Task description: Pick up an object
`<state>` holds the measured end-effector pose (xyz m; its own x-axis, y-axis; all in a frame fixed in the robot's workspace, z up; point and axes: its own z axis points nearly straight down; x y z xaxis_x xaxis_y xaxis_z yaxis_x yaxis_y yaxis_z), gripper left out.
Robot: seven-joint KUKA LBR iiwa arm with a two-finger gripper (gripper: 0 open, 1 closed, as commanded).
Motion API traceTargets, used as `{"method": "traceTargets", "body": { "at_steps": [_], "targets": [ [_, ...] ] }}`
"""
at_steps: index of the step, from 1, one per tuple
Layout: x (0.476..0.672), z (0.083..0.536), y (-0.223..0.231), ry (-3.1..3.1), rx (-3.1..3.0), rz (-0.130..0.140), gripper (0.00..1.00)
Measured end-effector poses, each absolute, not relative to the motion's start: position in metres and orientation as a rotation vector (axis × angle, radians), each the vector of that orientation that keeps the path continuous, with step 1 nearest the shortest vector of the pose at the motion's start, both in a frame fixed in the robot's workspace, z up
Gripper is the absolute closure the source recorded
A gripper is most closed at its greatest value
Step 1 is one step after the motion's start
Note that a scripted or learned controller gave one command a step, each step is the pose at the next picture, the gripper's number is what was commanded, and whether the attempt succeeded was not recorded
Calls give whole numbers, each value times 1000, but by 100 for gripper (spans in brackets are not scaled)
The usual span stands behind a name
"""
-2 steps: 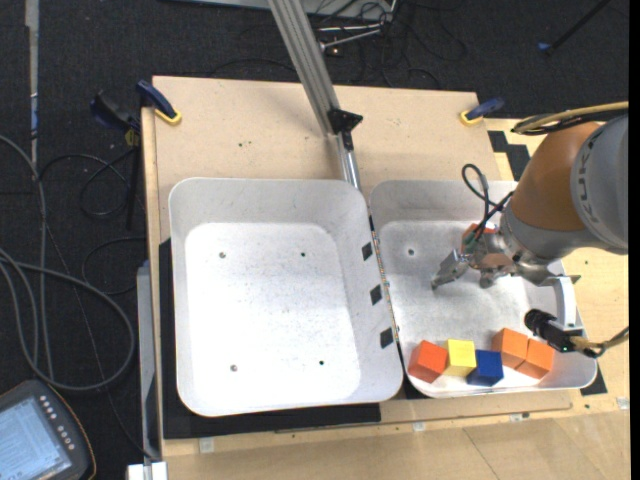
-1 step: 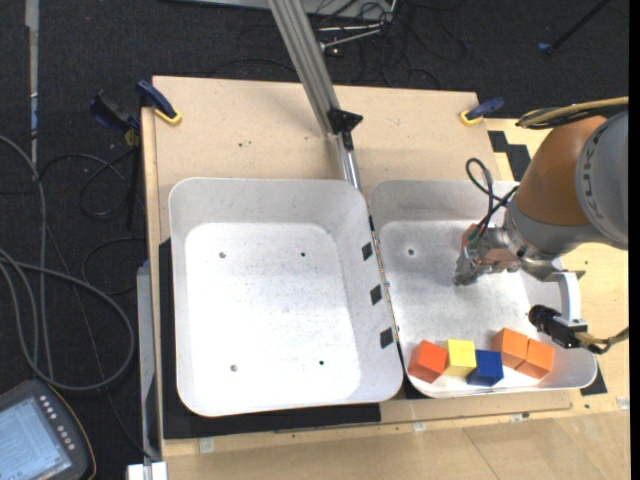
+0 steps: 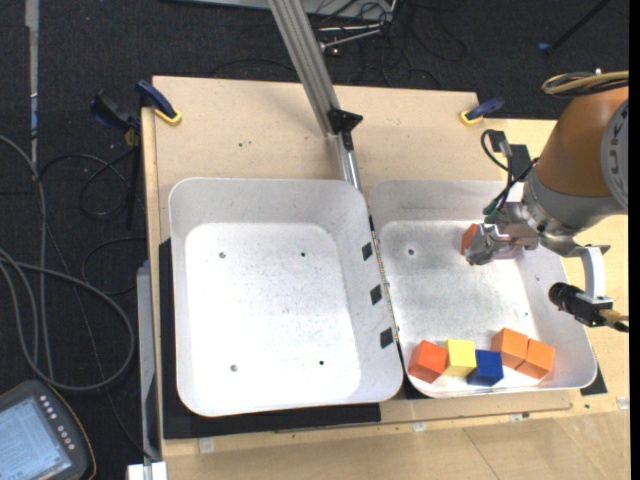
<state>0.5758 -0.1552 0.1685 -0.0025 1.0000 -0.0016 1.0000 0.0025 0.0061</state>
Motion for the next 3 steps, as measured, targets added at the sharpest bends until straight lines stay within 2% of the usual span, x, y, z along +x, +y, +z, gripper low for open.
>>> {"method": "traceTargets", "body": {
  "at_steps": [2,3],
  "targets": [
    [586,281,-149,2220,2213,6,100],
    [581,263,-94,2231,2214,1,100]
  ]
}}
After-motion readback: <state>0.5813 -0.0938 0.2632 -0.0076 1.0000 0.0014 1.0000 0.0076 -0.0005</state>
